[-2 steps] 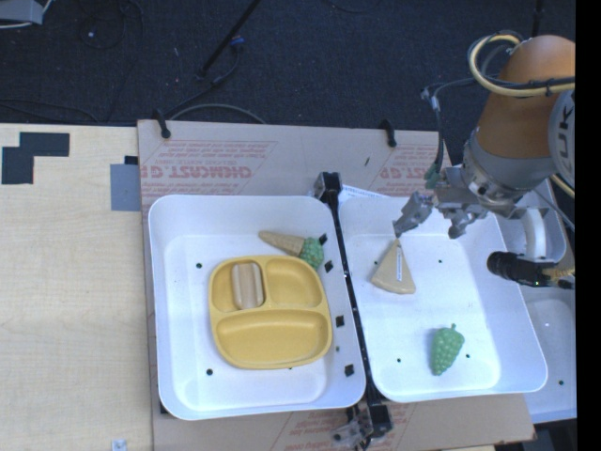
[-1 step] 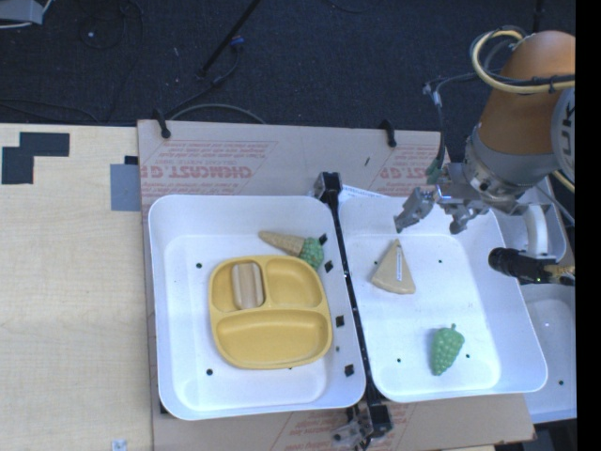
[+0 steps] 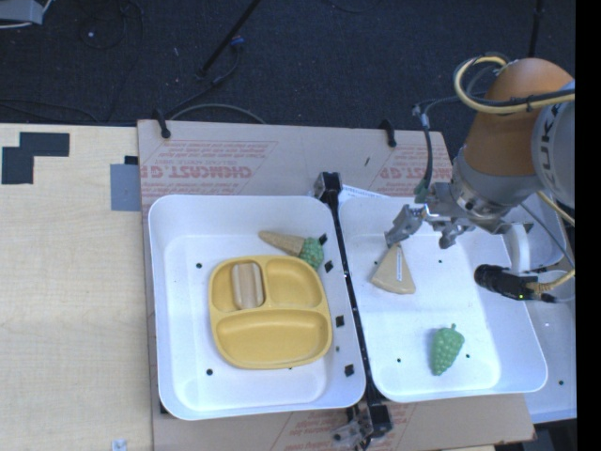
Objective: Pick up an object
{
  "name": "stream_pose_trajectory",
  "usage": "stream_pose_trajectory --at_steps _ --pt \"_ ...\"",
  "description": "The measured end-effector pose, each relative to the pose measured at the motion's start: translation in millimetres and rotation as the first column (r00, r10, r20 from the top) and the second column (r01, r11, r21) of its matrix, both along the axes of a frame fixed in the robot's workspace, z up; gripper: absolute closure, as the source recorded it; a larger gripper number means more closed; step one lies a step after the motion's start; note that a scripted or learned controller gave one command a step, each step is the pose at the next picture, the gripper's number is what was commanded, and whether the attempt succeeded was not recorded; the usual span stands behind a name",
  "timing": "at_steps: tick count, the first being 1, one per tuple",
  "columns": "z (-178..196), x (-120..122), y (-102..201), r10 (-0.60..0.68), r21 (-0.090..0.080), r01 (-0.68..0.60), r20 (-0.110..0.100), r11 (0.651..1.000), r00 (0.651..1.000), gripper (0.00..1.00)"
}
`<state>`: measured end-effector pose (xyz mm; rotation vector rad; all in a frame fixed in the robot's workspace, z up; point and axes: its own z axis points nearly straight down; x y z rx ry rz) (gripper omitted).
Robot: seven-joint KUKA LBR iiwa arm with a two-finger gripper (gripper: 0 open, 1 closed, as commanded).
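1. Dark carpet with loose cables fills the background, and a pale wooden bench (image 3: pixel 66 280) lies to the left of my work area.
2. Under both bins sits a cardboard sheet (image 3: pixel 235 163) with red print that appears upside down; I cannot read it with confidence.
3. My arm (image 3: pixel 512 125) enters from the right, with its orange band above the wrist and a yellow cable looped on top.
4. My left bin (image 3: pixel 174 252) holds a yellow divided tray (image 3: pixel 272 332); a tan block (image 3: pixel 247 284) lies in its upper-left compartment.
5. My right bin (image 3: pixel 507 365) sits just beside it, with a black divider between them.
6. My gripper (image 3: pixel 424 231) hangs over the right bin's upper part, its fingers spread apart, nothing between them.
7. A tan cheese wedge (image 3: pixel 394 272) lies just below and beside my left finger (image 3: pixel 402 225); whether they touch is unclear.
8. An ice cream cone (image 3: pixel 286 243) with a green scoop rests in the left bin by the tray's top edge.
9. A green grape bunch (image 3: pixel 446 348) lies well apart, lower in the right bin.
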<state>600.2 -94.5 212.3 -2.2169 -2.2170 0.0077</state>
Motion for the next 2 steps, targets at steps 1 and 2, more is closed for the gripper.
stream_pose_trajectory --at_steps 1,2 --pt "-59.1 7.3 4.5 -0.001 0.000 0.001 0.001 1.000 1.000 0.00" --pt "-103.7 10.1 7.8 -0.001 0.000 0.001 0.000 1.000 1.000 0.00"
